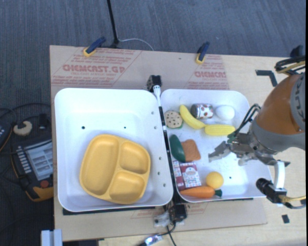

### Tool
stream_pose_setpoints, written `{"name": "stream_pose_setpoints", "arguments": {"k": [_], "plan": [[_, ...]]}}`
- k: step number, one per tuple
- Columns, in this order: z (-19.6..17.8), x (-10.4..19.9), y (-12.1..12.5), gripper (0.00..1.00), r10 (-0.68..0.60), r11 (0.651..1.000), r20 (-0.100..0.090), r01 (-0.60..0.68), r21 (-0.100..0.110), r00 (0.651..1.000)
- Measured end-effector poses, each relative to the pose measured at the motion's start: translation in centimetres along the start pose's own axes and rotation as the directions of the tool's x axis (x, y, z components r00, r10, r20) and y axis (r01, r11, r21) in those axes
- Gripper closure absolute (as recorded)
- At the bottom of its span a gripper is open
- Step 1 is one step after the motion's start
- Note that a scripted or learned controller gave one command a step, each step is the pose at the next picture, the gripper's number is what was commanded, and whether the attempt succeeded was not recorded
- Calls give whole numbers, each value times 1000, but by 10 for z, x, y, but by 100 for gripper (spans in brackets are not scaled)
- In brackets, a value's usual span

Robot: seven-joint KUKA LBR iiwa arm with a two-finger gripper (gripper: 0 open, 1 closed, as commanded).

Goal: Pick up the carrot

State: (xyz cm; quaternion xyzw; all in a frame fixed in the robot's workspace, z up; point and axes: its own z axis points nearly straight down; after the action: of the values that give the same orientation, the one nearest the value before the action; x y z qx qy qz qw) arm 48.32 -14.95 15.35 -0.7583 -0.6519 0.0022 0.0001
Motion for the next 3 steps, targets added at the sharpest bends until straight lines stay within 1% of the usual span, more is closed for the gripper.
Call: {"name": "stream_pose_setpoints", "arguments": {"k": [1, 2, 3], "plan": [[64, -18, 6, 0, -389, 921, -2, 389, -10, 921], [62, 19, 3, 0, -616, 787, 27, 617, -16, 787], [62, 6, 5, 0, -860, 509, 21, 860, -10, 510]]}}
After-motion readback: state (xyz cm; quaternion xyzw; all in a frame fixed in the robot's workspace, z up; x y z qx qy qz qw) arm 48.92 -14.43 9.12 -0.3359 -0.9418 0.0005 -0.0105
